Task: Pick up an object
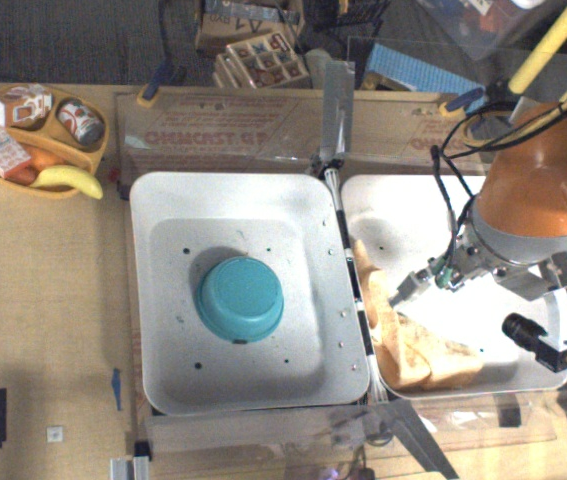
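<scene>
In the camera view, the gripper point(410, 288) hangs low in the right bin point(403, 203), at centre-right of the frame; whether it is spread or pressed together cannot be told. Just below it, in that bin's lower left corner, lies a tan cloth point(418, 346). A teal bowl point(241, 298) sits upside down in the left bin point(163, 218), well apart.

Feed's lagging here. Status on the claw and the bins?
Claw over right bin, above tan cloth. Teal bowl upside down in left bin. Nothing in the way.
</scene>
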Available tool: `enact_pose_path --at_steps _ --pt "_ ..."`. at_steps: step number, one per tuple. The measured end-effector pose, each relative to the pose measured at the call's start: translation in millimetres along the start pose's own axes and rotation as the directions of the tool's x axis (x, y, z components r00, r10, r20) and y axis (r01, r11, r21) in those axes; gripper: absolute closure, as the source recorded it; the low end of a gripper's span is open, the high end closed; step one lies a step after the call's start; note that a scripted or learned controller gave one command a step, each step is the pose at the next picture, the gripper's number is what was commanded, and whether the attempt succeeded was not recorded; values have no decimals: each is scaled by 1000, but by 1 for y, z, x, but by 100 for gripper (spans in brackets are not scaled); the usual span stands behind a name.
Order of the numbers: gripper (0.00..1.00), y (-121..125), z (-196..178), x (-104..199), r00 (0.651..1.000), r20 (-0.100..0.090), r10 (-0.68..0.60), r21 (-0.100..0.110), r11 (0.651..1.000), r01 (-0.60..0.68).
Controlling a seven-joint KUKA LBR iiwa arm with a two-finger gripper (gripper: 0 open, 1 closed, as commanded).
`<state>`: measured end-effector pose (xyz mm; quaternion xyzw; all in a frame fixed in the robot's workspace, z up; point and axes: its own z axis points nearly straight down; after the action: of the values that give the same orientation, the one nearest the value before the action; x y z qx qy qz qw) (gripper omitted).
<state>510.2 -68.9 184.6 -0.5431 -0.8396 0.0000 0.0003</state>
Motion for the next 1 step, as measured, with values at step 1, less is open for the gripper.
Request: enact_pose_path --at_steps 1 --pt "0 25 90 -53 1000 3 -21 -3 1000 21"
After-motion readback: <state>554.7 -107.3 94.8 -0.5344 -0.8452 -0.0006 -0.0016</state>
